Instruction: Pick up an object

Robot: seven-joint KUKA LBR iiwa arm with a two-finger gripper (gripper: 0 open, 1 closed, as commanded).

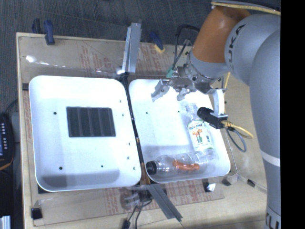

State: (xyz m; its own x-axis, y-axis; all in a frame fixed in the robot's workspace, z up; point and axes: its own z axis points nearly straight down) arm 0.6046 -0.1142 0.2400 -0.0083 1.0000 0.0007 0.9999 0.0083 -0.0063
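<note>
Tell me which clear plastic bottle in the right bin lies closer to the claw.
The clear plastic bottle with the white label along the bin's right wall; its neck points toward the claw. The black-capped bottle lies along the near wall.

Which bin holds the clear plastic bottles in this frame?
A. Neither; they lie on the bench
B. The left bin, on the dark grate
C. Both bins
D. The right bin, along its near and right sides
D: the labelled bottle and the black-capped bottle both lie in the right bin.
</note>
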